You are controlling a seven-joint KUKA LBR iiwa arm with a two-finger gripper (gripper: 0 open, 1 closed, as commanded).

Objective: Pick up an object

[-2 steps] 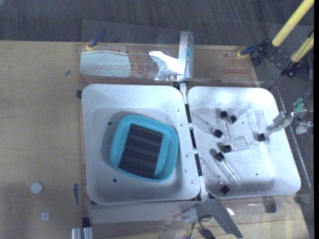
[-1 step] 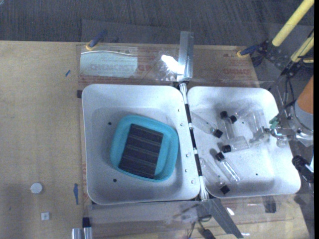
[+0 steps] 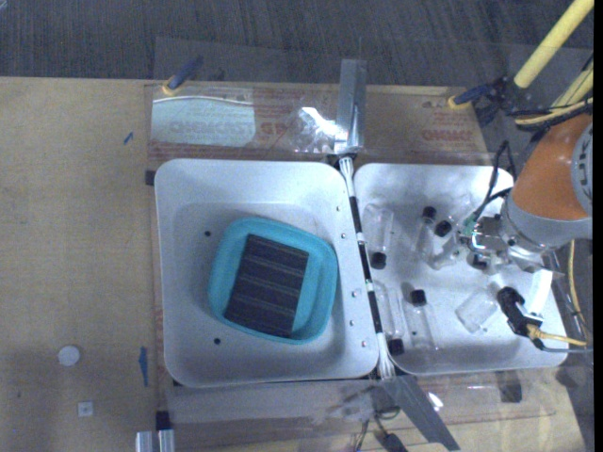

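Your left bin holds a teal dish with a dark ribbed block lying flat in it. Right bin has several small clear vials with black caps scattered apart across its floor. Your arm sits over that bin's right side, gripper low among the vials; can't tell whether the jaws are wide, narrow or holding anything.

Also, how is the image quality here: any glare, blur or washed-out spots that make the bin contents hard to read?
Camera view: soft overall, with fine detail blurred. The right bin is brightly lit, so its clear items nearly vanish against the white and mainly their dark caps stand out. The blue tray in the left bin reads clearly. The crumpled plastic above the bins glares white. The gripper is too blurred to read.
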